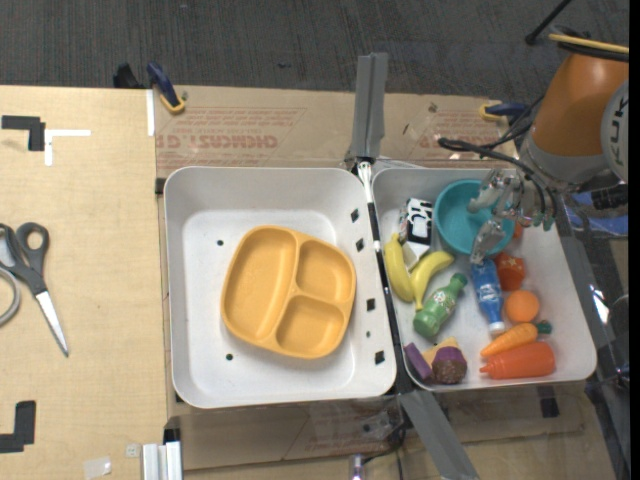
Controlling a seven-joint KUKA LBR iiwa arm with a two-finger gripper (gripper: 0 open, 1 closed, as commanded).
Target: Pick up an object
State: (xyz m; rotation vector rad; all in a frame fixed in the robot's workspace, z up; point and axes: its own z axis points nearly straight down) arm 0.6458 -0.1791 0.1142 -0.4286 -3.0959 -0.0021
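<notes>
Teal bowl (458,218) sits under the hand (493,216).

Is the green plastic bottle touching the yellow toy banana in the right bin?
Touching. In the camera view, the green plastic bottle's cap end rests against the yellow toy banana, with no white floor between them.
</notes>
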